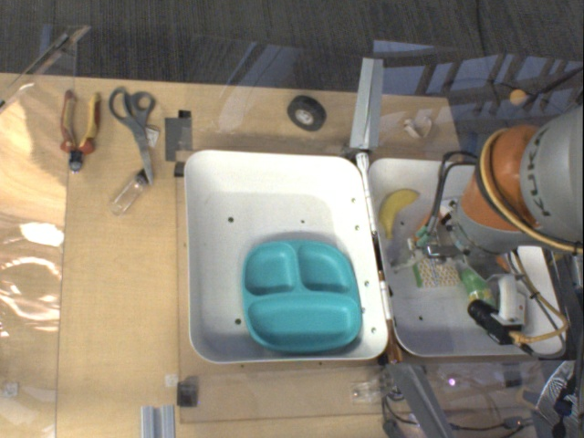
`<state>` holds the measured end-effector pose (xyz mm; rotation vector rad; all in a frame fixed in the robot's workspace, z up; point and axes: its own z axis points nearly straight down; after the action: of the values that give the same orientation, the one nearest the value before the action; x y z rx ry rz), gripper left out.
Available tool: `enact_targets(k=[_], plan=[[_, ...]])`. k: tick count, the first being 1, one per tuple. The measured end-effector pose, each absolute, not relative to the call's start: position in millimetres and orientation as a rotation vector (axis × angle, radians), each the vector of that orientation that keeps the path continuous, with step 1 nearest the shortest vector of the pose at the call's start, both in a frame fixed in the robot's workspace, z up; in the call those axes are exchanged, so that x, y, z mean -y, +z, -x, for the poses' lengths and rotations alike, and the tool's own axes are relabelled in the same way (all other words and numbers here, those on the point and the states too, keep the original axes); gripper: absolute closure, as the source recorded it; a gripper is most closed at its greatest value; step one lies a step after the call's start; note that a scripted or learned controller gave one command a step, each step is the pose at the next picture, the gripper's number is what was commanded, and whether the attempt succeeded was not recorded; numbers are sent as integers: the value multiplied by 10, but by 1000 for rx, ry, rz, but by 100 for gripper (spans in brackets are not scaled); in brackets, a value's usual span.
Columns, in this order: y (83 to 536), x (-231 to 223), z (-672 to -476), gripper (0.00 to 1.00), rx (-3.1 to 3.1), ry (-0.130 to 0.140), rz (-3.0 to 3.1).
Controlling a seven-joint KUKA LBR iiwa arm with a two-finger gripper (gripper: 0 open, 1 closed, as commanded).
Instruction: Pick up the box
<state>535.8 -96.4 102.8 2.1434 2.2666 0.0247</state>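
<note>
Camera view: the box [442, 276] appears to be the small speckled carton with a green edge, lying flat in the right bin [411, 338], just below and to the right of the banana [396, 210]. It looks light and stiff, likely thin card that would dent under a hard squeeze, so a hold across its two long sides seems best, though it is partly covered. The arm [529, 181] leans in over the bin from the far side of the banana, wrist bent downward, cables trailing. The tool [436, 245] hangs right above the box, beside the banana's lower end; whether it is released or clenched cannot be told.
</note>
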Motion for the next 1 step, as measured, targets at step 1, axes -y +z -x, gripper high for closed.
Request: enact_targets(k=[1], plan=[[958, 1197, -5396, 0, -2262, 27, -2146]])
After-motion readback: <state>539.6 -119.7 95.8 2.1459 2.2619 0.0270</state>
